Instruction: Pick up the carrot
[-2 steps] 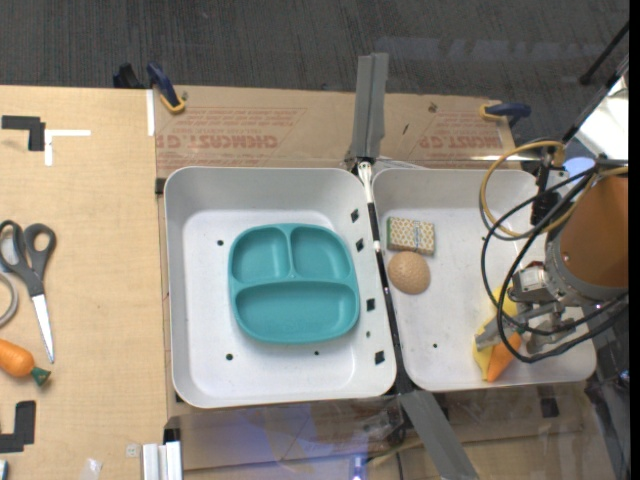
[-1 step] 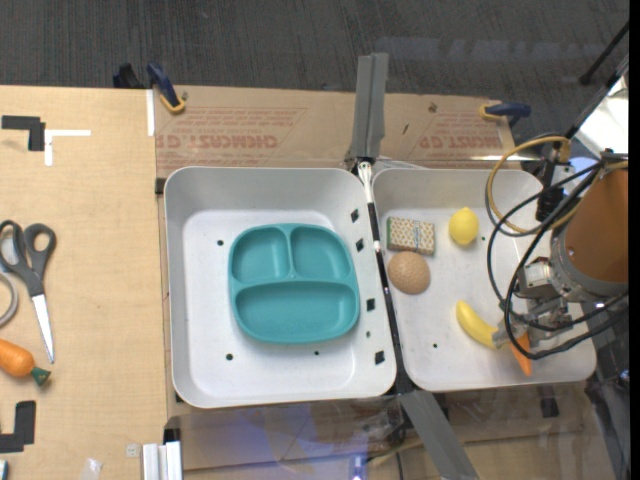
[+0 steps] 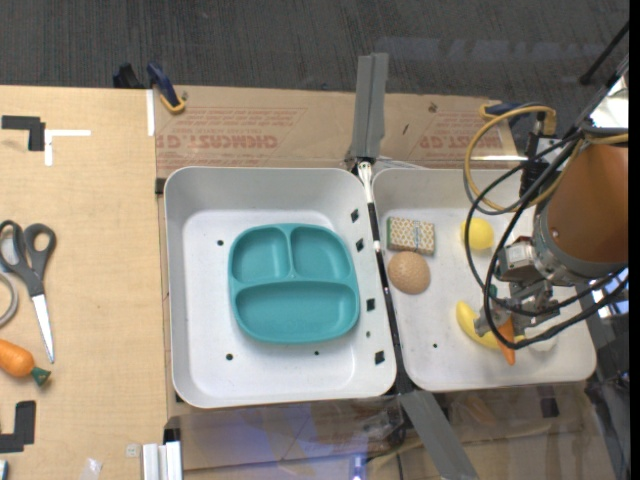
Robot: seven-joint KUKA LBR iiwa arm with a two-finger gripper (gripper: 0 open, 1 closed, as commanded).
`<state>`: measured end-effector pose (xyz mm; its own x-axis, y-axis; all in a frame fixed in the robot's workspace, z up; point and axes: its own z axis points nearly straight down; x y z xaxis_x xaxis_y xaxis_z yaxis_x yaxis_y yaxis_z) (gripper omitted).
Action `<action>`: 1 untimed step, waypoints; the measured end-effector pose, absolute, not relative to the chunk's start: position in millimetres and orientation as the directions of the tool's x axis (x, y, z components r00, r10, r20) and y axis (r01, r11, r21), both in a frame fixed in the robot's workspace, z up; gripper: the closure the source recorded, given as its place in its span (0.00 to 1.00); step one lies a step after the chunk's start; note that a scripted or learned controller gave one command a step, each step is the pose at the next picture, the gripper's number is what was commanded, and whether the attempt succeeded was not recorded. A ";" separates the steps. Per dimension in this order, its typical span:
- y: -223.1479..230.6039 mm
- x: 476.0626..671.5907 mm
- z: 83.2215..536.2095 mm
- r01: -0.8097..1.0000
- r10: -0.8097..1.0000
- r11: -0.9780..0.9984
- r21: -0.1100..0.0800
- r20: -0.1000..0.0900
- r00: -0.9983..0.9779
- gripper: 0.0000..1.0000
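An orange carrot (image 3: 506,345) lies near the front of the right bin (image 3: 440,353), mostly hidden beneath the gripper, with only its lower end showing. My gripper (image 3: 515,313) hangs directly over it, low in the bin, under the grey wrist with the orange band (image 3: 590,208). Cables and the gripper body cover the place where it meets the carrot. A yellow banana (image 3: 470,321) lies just left of the carrot, touching or nearly touching it.
The right bin also holds a yellow lemon (image 3: 479,234), a brown ball (image 3: 408,272) and a small patterned box (image 3: 411,235). A teal divided plate (image 3: 294,282) fills the left bin (image 3: 190,298). Scissors (image 3: 30,278) and another orange carrot-like toy (image 3: 14,359) lie on the left bench.
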<state>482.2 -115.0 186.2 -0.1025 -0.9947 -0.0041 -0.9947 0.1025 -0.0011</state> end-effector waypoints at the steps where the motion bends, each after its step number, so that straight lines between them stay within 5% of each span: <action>1: -94.4 477.5 146.1 -0.946 -0.946 -0.325 0.001 -0.004 0.325 1.00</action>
<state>477.5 -94.4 146.1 0.3252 -0.9456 -0.0044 -0.9456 -0.3252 0.0011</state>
